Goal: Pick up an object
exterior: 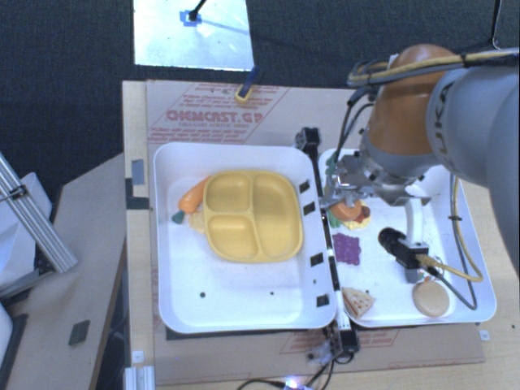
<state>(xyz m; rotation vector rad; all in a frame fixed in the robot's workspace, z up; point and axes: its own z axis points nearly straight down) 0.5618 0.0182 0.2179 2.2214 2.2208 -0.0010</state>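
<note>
My gripper [344, 192] hangs low over the left side of the right bin [463, 218]. It is directly above a small orange, red and yellow toy food piece [350, 212], whose top it partly hides. I cannot tell whether it touches that piece. A purple bunch of grapes [347, 249] lies just in front of it. A tan bread wedge [357, 301] sits at the bin's front left corner, and a pale round bun [431, 299] at the front right. A bit of green [331, 166] peeks out behind the gripper.
The left bin [244, 307] holds a yellow divided plate [250, 216], with an orange carrot [193, 195] and a small green piece [177, 216] at the plate's left edge. A divider with black clips [318, 234] separates the bins. The arm covers the right bin's back.
</note>
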